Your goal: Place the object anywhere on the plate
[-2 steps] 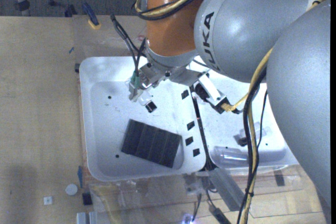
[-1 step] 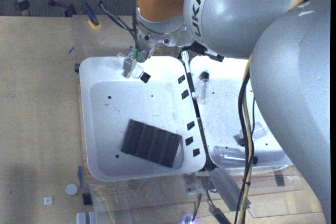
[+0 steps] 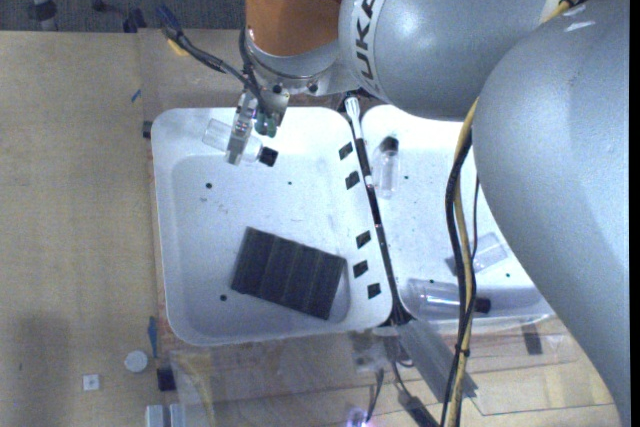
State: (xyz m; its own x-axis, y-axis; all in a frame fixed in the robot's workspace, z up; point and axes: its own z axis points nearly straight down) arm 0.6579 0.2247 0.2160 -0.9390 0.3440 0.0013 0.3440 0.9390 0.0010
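My gripper (image 3: 240, 143) hangs over the left bin's (image 3: 180, 215) far corner; whether anything is gripped, I cannot tell. The dark plate (image 3: 288, 272) lies below it, well apart.

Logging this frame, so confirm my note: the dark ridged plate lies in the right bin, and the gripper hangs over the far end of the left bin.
Wrong bin. The camera view shows the dark ridged plate lying in the left bin, near its front. The gripper does hang over that bin's far end.
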